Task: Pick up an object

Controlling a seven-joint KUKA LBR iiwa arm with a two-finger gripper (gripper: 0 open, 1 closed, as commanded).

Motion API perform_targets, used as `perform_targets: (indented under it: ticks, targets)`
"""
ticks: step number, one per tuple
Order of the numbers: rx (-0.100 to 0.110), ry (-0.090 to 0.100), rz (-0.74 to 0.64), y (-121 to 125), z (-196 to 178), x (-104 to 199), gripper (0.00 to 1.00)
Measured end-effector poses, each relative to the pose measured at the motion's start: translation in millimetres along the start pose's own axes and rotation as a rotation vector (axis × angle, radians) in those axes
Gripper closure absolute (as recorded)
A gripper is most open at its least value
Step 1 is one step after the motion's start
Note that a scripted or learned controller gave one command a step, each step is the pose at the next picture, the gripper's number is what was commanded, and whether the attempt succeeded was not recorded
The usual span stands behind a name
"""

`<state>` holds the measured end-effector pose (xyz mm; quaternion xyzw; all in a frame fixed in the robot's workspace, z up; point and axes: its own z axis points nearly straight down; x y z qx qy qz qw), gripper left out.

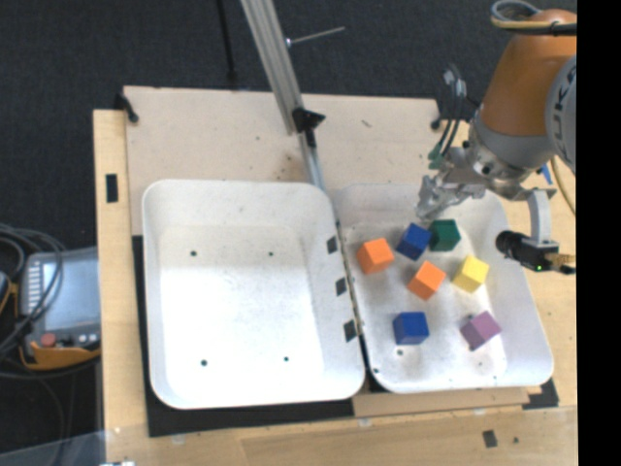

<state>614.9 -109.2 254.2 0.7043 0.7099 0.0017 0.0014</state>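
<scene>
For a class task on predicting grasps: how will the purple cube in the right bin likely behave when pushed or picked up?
The purple cube has flat faces, so it should slide or pivot rather than roll. It looks like a small solid block, probably stiff and light. Lying apart from the yellow cube, it likely leaves fingers room.

Robotics lab: bench (194, 134), white bins (243, 289), KUKA arm (524, 95).
</scene>
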Motion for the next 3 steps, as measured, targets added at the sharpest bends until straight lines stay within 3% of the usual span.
perform_targets:
  ticks: [3]
  targets:
    - [0.002,0.000,0.000,28,12,179,1.00]
